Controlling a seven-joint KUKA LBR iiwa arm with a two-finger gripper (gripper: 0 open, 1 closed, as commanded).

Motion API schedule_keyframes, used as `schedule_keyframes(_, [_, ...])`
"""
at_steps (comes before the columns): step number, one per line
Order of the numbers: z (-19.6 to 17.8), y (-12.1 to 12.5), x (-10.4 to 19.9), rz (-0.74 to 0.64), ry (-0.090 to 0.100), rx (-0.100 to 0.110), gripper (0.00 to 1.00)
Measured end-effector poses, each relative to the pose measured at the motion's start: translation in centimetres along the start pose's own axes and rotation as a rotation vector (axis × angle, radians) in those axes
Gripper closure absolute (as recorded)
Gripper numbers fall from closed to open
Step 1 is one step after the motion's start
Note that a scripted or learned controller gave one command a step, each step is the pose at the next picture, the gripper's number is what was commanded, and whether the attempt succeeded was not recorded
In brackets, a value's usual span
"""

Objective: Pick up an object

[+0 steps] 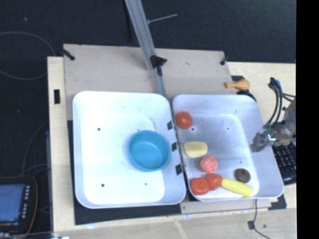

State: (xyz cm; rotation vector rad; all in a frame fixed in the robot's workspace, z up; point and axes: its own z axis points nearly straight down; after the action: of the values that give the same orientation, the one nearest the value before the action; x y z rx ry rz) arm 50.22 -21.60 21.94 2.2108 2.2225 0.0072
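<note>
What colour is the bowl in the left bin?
Blue; the bowl shows best in the camera view.

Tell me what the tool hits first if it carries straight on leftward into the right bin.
Probably nothing at first: the tool faces bare floor of the right bin. Farther along lies the yellow block, though height is unclear.

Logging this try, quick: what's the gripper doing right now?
Gripper: at the right bin's right rim, nothing seen in it; open or shut cannot be told.
</note>
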Motion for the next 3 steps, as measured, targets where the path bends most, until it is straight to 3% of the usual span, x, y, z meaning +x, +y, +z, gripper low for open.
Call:
schedule_keyframes(1, [-5.1,0.3,-0.1,-0.001,-0.001,-0.002,1.00])
schedule_keyframes(2, [-5.9,2.1,4.8,-0.005,0.002,0.002,1.00])
schedule_keyframes(3, [-4.4,3.3,9.8,-0.003,0.002,0.008,1.00])
